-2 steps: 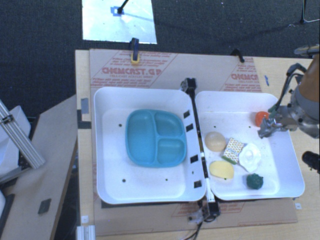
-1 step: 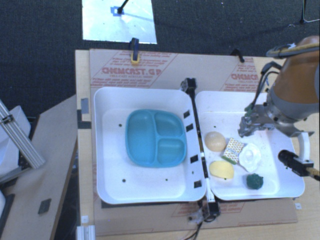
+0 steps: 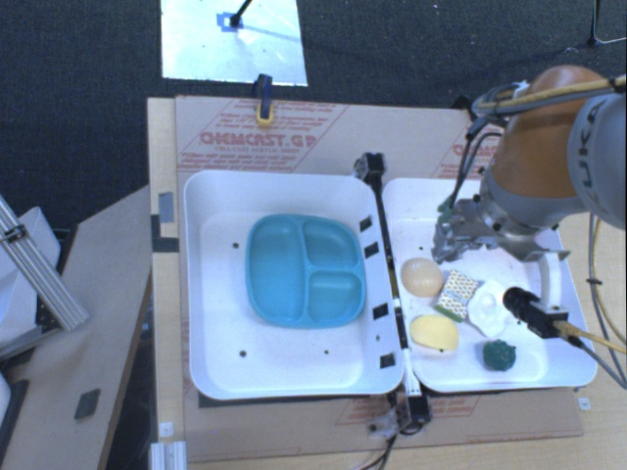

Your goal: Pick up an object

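Observation:
My gripper (image 3: 445,245) hangs over the right bin (image 3: 416,204), just above and to the right of a tan egg-shaped object (image 3: 422,277). Beside the egg lies a small green-and-white checked block (image 3: 457,294), with a white object (image 3: 485,307) touching its right side. A yellow rounded object (image 3: 434,332) rests near the bin's front left. A dark green lump (image 3: 498,355) sits at the front right. Nothing shows between the gripper and the objects below it.
The left bin (image 3: 211,262) holds a blue divided plate (image 3: 305,269). A black divider strip (image 3: 384,262) runs between the two bins. The grey and orange arm (image 3: 544,155) covers the right bin's back right part.

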Controlling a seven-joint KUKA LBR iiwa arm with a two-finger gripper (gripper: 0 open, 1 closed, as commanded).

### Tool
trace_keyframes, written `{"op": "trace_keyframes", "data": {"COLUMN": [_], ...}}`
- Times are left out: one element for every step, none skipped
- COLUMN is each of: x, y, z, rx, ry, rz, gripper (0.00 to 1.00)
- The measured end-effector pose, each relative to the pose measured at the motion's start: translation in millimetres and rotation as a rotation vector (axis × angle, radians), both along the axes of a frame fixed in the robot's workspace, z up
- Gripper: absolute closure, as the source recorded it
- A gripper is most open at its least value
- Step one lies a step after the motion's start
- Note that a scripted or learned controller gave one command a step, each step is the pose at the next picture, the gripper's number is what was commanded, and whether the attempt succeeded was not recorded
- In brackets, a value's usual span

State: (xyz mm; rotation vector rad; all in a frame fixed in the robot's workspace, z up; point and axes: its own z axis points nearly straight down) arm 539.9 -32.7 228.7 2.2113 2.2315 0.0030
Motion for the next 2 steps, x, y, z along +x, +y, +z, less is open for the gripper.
{"op": "trace_keyframes", "data": {"x": [13,31], "y": [43,104], "z": [5,7], "rx": [0.0,0.001], "ry": [-0.001,-0.002], "rz": [0.0,0.002], "gripper": [1.0,1.0]}}
